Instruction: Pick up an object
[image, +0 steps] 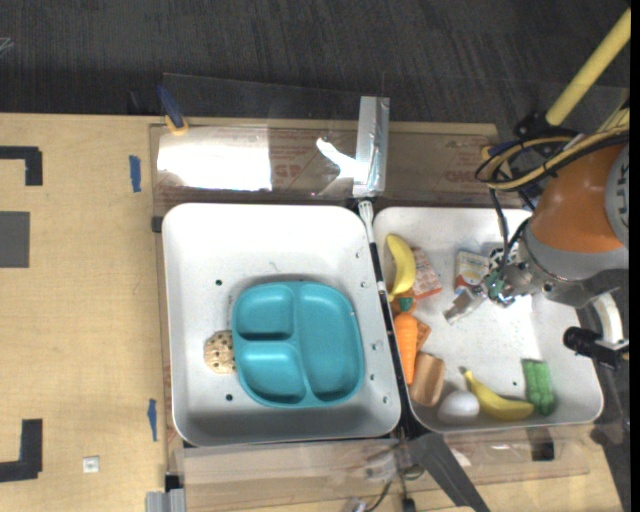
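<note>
gripper (470, 300) fingers, whether parted or closed i cannot tell, are hanging low in the right bin (580, 400), gripping nothing visible yet, just beside the banana (401, 262).

Teal divided tray (297, 343) in left bin (190, 250), cookie (219, 351) beside it

Arm (585, 215) bent low (jaws perhaps parted).
</note>
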